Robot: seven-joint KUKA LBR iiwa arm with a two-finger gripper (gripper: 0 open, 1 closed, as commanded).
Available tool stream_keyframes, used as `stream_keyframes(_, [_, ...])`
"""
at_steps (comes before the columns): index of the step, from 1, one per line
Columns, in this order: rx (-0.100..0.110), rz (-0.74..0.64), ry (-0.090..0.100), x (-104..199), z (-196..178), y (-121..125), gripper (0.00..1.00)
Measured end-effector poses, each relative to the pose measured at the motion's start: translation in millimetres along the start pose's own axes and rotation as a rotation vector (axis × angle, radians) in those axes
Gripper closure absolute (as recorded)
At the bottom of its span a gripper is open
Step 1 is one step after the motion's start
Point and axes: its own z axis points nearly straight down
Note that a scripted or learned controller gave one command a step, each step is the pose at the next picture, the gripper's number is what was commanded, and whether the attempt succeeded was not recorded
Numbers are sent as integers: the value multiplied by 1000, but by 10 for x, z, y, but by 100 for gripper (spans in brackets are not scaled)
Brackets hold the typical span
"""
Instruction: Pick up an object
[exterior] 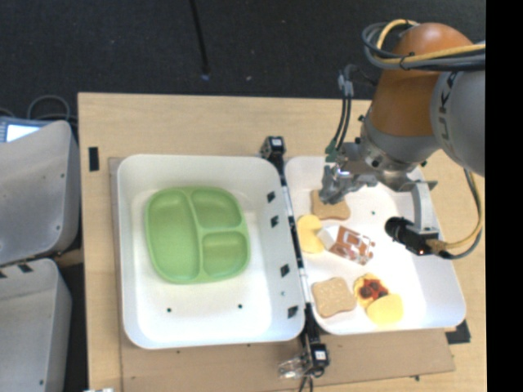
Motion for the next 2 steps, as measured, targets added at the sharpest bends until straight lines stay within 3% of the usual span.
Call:
stream_keyframes(1, [0,1,-1,452,10,213,100])
stream_keyframes(2, [4,1,0,961,267,331,100])
